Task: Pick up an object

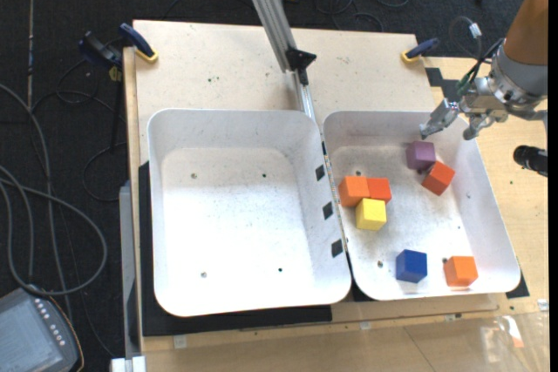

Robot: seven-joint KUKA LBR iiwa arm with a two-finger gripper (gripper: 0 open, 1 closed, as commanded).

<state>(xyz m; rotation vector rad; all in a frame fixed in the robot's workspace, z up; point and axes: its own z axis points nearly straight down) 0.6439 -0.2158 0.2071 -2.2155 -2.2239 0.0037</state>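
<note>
Over the right bin's (488, 213) far edge, gripper (453, 125) hovering, fingers spread and gripping nothing, purple block (420, 154) just below beside the red-orange block (438, 177), nothing lifted yet, whole descent, closing and lift left to do.

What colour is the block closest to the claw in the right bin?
Purple: the block sits just below the claw in the camera view.

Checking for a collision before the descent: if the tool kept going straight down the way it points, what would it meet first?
Probably the purple block, just below the open tool; depth is uncertain, so it might meet the right bin floor beside it.
</note>
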